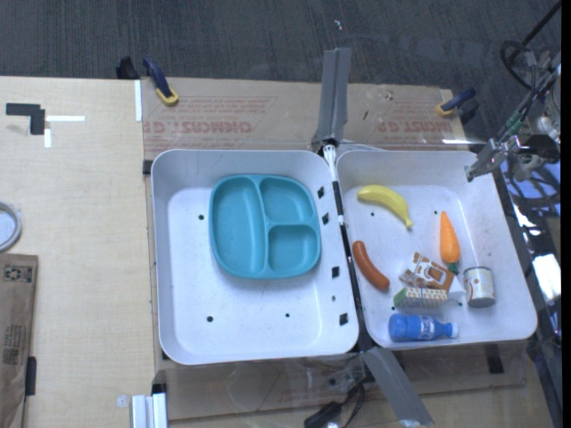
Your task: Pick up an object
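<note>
The right bin (pixel 482 185) holds several small objects. A yellow banana (pixel 385 201) lies near its back left. An orange carrot (pixel 449 239) stands lengthwise toward the right wall. A red-brown sausage (pixel 370 265) lies slantwise by the left wall. An orange and white snack packet (pixel 428 275) rests in the middle, with a grey-green item (pixel 419 300) just in front of it. A small silver can (pixel 479 286) lies on its side at the right. A blue bottle (pixel 421 329) lies along the front wall.
The left bin (pixel 178 266) holds a teal divided plate (pixel 265 226). A grey post (pixel 335 96) rises behind the seam between the bins. Cables and a metal bracket (pixel 492 157) crowd the right bin's back right corner. Blue-and-yellow clamps (pixel 161 83) sit on the cardboard behind.
</note>
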Action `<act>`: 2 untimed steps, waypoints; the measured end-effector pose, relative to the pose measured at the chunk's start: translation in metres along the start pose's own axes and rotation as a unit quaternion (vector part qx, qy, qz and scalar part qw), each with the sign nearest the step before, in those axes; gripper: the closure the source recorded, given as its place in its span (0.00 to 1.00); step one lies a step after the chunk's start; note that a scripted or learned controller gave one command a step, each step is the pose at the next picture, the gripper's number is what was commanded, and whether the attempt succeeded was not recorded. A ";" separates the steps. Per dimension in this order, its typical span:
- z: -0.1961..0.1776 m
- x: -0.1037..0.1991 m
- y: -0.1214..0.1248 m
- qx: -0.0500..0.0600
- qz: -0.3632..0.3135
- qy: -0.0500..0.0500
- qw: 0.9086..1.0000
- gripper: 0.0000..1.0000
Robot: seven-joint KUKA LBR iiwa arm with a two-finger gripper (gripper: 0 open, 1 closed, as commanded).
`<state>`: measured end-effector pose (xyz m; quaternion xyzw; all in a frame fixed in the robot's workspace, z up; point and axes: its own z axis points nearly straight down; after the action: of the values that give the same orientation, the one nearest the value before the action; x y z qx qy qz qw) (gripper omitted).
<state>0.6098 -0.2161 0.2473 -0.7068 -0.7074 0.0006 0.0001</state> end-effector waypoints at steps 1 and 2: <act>0.138 0.001 -0.004 0.002 -0.019 0.005 1.000 0.00; 0.155 0.037 -0.050 0.000 -0.018 0.000 1.000 0.00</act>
<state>0.5594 -0.1790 0.0920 -0.6940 -0.7199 0.0003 0.0003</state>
